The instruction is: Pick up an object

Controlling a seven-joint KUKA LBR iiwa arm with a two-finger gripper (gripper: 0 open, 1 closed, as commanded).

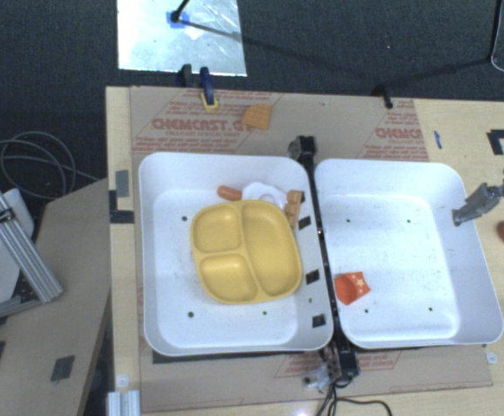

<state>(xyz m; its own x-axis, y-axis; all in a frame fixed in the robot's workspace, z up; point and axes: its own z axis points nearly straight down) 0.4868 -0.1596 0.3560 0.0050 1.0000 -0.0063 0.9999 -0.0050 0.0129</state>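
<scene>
- Wiring (332, 378) bunches at the near edge of the bench, right below the seam between the two bins.
- Next up, a small flat red-orange piece (352, 287) lies alone on the floor of the right shallow white bin (486, 319), in its near-left part. It is the easiest candidate.
- Left of the seam, a yellow three-compartment plastic plate (245, 251) takes up the middle of the left shallow white bin (161, 319).
- Level with the middle of the right bin, the grey two-finger gripper (479, 204) hangs over that bin's right rim, well apart from the red-orange piece. I cannot tell whether it is open or closed, and nothing shows in its grasp.
- Just beyond the plate sit a small tan block (294, 204) near the seam, a short orange sausage-shaped piece (229, 193) and a white item (261, 192) too hidden to name.
- Farthest off, a tan scrap (256, 116) rests on the printed cardboard sheet (390, 133) behind the bins.
- My read: this is the approach step, with no pick made yet. The next move calls for travelling left and nearer, then coming down squarely over the red-orange piece. It lies flat, so a shallow descent could close on nothing.
</scene>
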